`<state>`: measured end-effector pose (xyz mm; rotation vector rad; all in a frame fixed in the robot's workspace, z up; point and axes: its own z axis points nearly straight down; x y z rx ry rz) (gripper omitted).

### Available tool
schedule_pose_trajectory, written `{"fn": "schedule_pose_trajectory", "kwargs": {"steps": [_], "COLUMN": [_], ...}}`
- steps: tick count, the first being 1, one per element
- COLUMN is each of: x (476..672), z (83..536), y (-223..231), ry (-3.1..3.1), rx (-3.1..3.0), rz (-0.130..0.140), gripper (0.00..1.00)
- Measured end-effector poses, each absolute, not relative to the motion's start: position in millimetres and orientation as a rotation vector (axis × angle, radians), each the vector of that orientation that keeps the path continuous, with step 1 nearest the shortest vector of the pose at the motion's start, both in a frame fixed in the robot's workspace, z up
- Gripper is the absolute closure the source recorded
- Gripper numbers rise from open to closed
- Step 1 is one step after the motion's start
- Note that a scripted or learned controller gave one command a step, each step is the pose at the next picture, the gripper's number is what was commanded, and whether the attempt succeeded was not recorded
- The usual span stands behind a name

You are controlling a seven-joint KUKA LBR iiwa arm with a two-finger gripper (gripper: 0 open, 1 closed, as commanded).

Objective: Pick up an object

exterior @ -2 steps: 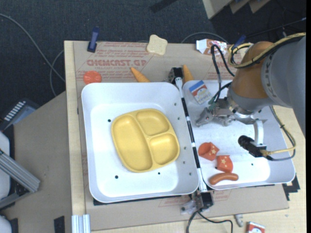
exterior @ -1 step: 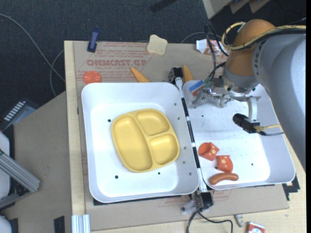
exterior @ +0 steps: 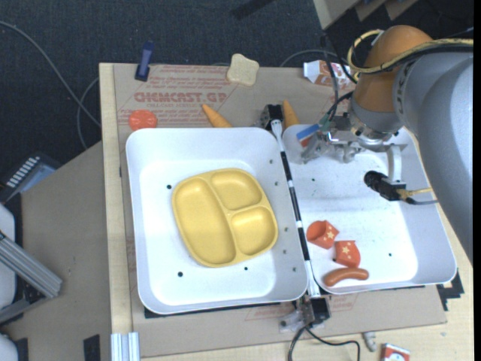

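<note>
Nearest the camera, a sausage (exterior: 346, 276) lies along the front edge of the right bin (exterior: 421, 265), its long axis running left to right. Just behind it sit two red pieces, one (exterior: 346, 253) beside the other (exterior: 322, 233). These are the likely targets, and they lie toward the front edge from the pincer (exterior: 337, 146), well apart from it. The pincer sits at the bin's far left corner; whether it is wide or narrow I cannot tell. A yellow divided plate (exterior: 224, 215) fills the left bin (exterior: 150, 277).
</note>
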<state>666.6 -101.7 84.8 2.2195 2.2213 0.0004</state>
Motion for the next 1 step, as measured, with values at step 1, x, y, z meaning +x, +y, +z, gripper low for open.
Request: {"fn": "schedule_pose_trajectory", "kwargs": {"steps": [1], "x": [666.7], "z": [84.9], "y": [-101.3], "ry": [2.222], "rx": [2.219], "rz": [0.0], "gripper": [0.0]}}
